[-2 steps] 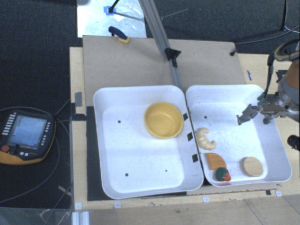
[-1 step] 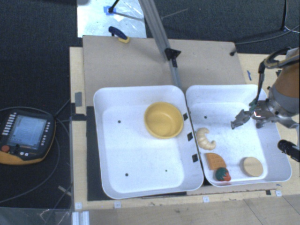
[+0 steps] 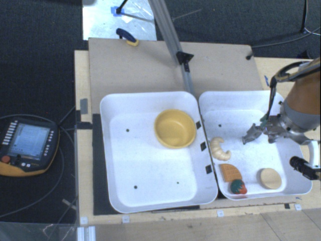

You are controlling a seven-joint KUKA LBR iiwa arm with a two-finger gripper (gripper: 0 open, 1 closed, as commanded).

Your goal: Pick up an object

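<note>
A smooth yellow plastic bowl (image 3: 175, 128) sits in the left white bin (image 3: 120, 185). The pale curved croissant-shaped toy (image 3: 218, 148) lies in the right bin (image 3: 235, 102). The grey metal gripper (image 3: 251, 135) hangs nearby, its opening unreadable.

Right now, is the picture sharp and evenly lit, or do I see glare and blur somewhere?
In the camera view, light is fairly even over both bins; the left bin looks bright but not washed out. A pale patch of floor at top glares strongly. The yellow bowl casts only a soft shadow. The whole camera view is slightly soft, and the gripper looks blurry.
</note>
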